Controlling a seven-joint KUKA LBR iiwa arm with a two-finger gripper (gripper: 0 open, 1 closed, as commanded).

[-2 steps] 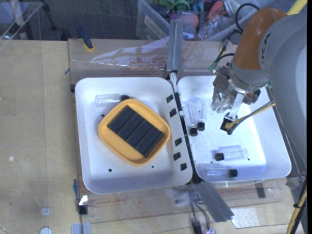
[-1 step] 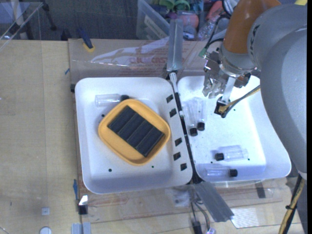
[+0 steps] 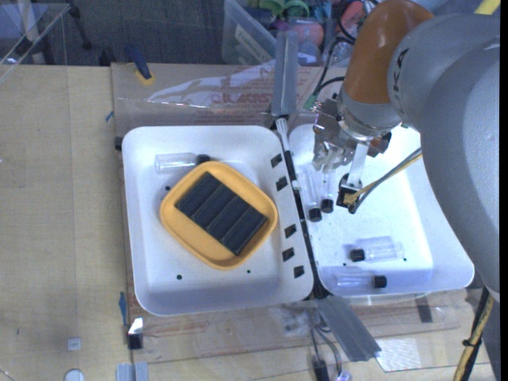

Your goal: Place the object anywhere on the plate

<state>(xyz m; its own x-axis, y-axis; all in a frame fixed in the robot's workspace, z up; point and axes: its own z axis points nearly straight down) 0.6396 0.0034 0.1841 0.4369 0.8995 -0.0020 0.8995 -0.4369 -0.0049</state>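
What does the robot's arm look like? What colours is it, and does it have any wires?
The arm is big, smooth and rounded, mostly light grey, with a shiny orange band just above the wrist. Below that sits a metal-looking silvery tool with thin parts and small black tips. Dark cables loop near the wrist, and a thin yellowish cable runs off from the tool.
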